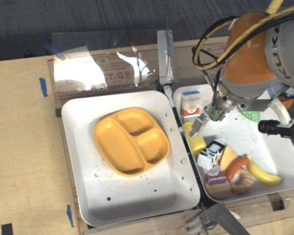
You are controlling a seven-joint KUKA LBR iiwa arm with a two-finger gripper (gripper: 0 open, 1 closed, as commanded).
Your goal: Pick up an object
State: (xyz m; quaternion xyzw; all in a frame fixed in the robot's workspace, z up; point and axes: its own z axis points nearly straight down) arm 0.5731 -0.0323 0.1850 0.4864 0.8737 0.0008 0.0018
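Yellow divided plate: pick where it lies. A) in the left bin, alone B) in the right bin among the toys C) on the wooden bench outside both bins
A: the yellow divided plate lies flat in the left bin, alone.

We see the arm (267,50) entering from the right at the far side of the scene, its grey body leading into the orange band (248,47) above the wrist. The wrist angles down and leftward. The tool (205,118) sits at the low left end of the arm, pointing toward the left. Yellow and black cables (211,30) loop around the wrist section.
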